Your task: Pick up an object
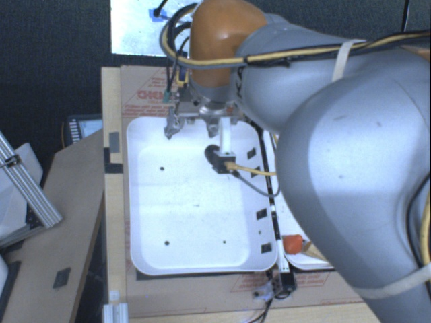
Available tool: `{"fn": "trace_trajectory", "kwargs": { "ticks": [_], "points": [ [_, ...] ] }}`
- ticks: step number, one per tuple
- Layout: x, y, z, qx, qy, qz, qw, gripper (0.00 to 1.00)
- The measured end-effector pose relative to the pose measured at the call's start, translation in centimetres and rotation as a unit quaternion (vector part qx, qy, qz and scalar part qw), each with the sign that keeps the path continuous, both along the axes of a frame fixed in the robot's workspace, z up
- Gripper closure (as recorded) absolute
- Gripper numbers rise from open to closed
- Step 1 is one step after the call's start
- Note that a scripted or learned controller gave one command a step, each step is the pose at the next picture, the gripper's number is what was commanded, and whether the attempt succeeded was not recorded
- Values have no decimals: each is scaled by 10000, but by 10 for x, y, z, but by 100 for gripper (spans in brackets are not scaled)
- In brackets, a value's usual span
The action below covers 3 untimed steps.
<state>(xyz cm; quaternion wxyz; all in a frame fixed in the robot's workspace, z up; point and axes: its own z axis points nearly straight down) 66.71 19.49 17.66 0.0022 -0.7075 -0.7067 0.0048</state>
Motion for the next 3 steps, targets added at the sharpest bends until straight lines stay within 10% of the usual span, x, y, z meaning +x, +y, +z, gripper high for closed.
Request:
{"fn": "trace_trajectory", "kwargs": {
  "ticks": [1, 2, 3],
  "points": [
    [2, 1, 22, 25, -64, 6, 10000, 100],
    [3, 1, 33, 29, -75, 8, 10000, 100],
    [3, 1, 32, 27, -71, 8, 10000, 0]
  ]
}}
